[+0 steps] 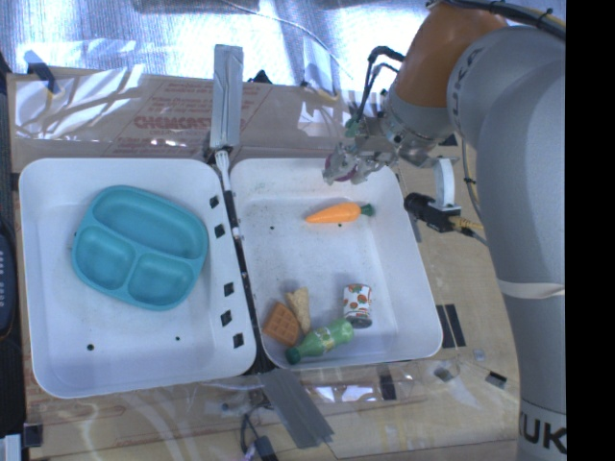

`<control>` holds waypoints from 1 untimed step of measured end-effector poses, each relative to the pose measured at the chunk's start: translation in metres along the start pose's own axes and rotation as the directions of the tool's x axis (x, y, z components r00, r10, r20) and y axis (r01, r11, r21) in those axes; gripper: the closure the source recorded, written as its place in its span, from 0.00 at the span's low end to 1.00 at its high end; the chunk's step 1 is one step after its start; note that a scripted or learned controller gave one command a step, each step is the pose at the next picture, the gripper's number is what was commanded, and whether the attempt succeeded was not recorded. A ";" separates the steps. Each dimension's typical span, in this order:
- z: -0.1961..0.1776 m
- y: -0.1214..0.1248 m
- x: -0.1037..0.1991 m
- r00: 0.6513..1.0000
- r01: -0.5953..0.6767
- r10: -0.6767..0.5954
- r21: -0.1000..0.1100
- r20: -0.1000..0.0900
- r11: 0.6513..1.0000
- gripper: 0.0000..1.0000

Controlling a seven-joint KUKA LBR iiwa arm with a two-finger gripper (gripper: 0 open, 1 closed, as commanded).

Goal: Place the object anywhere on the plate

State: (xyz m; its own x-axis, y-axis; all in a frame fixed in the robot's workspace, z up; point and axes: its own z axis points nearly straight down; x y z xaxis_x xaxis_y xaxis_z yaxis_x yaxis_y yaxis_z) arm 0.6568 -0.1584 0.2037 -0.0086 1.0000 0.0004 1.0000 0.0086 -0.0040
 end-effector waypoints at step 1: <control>0.092 -0.069 0.055 1.000 0.000 0.000 0.008 -0.002 1.000 1.00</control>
State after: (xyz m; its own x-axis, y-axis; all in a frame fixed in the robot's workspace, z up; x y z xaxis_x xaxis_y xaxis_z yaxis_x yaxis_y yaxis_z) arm 0.5868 -0.1037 0.1122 -0.0089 1.0000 0.0026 0.9999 0.0090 -0.0117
